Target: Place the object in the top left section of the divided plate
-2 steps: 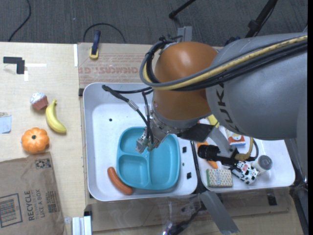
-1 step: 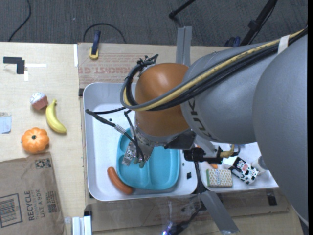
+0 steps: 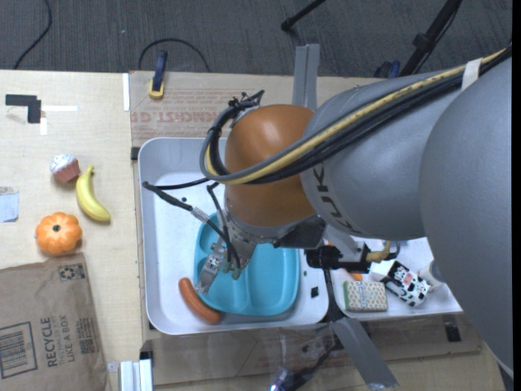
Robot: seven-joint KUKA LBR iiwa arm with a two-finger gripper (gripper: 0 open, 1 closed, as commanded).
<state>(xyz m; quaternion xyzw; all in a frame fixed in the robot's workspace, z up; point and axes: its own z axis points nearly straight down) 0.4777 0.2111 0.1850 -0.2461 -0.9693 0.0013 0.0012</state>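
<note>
Sausage (image 3: 199, 300) beside blue divided plate (image 3: 273, 287)

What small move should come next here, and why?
Probably a short shift toward the hot dog and down. The end effector hangs over the blue divided plate's left edge, while the hot dog lies on the bin floor, beside the plate's lower-left rim.

The grey arm (image 3: 407, 153) comes in from three o'clock, filling the right half of the view. Its orange band (image 3: 264, 169) sits near centre, cables looping over it. The claw (image 3: 216, 269) hangs below, pointing toward seven o'clock.
</note>
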